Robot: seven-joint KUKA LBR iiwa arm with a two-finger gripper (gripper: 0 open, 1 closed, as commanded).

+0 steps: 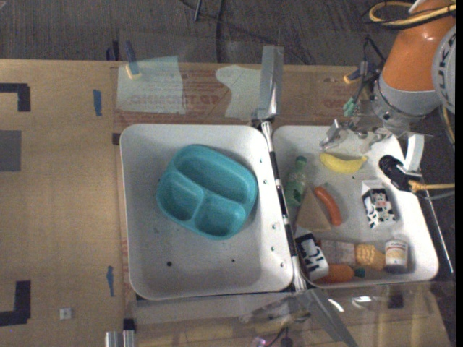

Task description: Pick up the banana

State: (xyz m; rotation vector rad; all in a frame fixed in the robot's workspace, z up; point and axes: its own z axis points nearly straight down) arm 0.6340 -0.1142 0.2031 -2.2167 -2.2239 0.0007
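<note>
Operator, your banana [343, 163] lies in the right bin [428, 260], far end, long axis running left-right. The gripper [349, 134] hangs just beyond it; its grip state cannot be told.

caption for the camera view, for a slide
Hand close by the banana at the far end of the right bin; teal plate in the left bin

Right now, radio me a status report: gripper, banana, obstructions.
Metal two-finger gripper at far edge of shallow white right bin. Curved yellow banana lies beside it, ungripped. Nothing covers banana.
</note>
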